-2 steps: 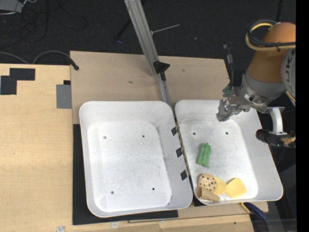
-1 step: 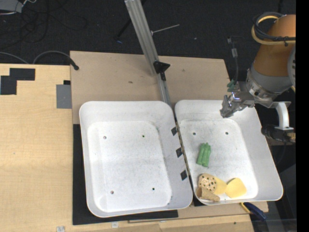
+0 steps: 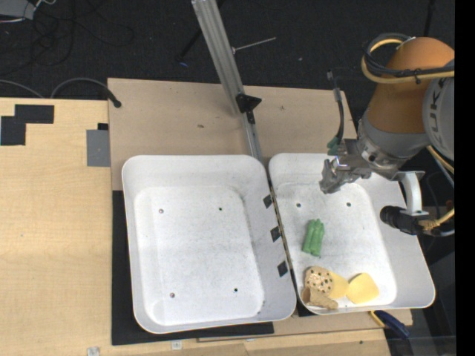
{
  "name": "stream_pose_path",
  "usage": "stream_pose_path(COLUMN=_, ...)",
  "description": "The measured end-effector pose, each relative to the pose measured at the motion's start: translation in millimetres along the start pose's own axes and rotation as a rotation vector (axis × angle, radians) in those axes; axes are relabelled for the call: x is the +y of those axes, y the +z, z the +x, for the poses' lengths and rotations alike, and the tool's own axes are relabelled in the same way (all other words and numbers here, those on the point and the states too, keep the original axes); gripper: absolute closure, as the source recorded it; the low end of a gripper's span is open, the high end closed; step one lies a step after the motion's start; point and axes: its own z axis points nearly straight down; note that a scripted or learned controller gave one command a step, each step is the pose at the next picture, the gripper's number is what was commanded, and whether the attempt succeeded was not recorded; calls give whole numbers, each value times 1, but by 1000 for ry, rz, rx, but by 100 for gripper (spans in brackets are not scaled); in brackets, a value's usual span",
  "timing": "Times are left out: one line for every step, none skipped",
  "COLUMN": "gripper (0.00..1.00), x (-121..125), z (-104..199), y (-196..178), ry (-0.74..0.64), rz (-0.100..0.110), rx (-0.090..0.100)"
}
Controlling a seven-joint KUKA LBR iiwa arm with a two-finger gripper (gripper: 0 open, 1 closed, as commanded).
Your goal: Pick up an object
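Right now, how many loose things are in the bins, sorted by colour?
Green: 1, the green object in the right bin
Yellow: 1, the yellow piece near the front edge
Tan, speckled: 1, the tan piece beside it
Total: 3, all in the right bin.

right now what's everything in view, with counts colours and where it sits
shallow white plastic bins: two, white, side by side on the bench
green ridged soft object: one, green, middle of the right bin
tan speckled cookie-like object: one, tan with dark spots, right bin's near edge
yellow rounded block: one, yellow, right bin's near edge, right of the cookie-like object
slanted metal rail: one, grey, behind the bins
arm: one, grey and orange, over the right bin's far side
gripper: one, metallic, above the right bin, apart from the objects
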Motion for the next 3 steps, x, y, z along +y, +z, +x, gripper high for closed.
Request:
stream_pose_path(gripper=100, x=-23, z=38, y=7, ry=0, rz=1, rx=0)
stream_pose_path(gripper=100, x=-42, z=98, y=11, ry=-2, rz=1, rx=1)
stream_pose_path(gripper=100, x=-53, z=145, y=13, ry=-1, rz=1, rx=0)
